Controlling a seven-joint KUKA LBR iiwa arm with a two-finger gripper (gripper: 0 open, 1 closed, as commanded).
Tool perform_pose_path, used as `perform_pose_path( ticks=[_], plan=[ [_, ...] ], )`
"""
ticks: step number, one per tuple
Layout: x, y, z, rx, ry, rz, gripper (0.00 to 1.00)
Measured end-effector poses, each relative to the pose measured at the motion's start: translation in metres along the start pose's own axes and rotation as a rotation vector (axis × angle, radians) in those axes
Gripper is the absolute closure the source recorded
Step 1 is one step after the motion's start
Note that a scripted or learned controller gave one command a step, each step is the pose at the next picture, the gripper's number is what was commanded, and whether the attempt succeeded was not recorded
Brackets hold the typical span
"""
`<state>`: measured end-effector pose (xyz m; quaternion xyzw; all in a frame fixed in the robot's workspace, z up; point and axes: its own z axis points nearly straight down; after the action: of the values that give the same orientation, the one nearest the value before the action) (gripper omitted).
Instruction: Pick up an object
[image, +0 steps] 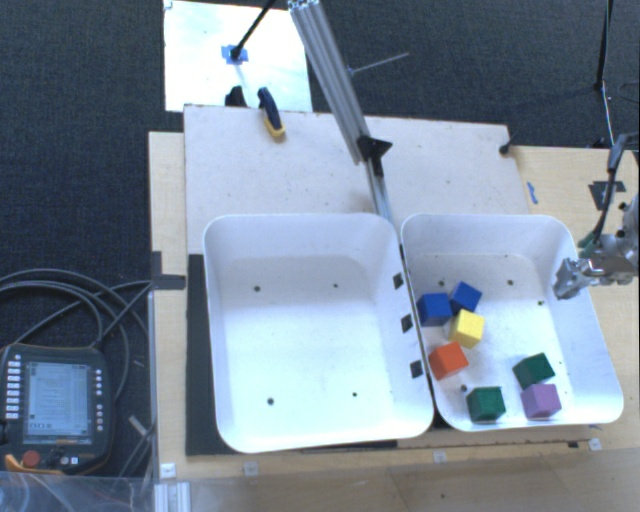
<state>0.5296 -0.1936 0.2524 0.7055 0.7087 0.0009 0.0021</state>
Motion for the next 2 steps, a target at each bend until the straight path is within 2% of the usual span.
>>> perform_pose_path(
  ticks=[2],
  plan=[
    [0.123, 0.016, -0.008, 0.001, 0.004, -0.008, 1.0]
  ],
)
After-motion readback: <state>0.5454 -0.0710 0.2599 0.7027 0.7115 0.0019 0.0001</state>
